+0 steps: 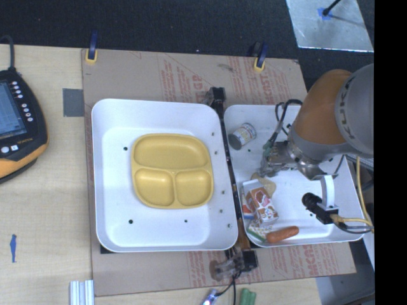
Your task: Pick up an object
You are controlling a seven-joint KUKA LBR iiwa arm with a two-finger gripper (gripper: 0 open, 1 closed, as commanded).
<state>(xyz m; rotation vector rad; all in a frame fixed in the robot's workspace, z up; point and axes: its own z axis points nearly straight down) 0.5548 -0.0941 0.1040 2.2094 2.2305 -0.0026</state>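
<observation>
Yellow plastic, smooth and matte, makes up the three-part plate (172, 170) lying flat in the middle of the left bin (114, 230), a shallow white tray with rounded corners. The right bin (238, 116) holds the smaller items: a short metal can (242, 134) on its side toward 11 o'clock, a printed carton (261, 206) in red and white toward 7 o'clock, and a glossy orange-red sausage (282, 234) just beside the carton at 6 o'clock. The claw (272, 162) hangs low over the bin's centre, close above the carton's upper end; I cannot tell how it is set. Both bins sit on a brown cardboard sheet (152, 75) clipped to the pale wood table (44, 234). A black and orange pendant (18, 129) rests at the table's 9 o'clock edge, and dark floor (159, 11) lies beyond at 12 o'clock.
</observation>
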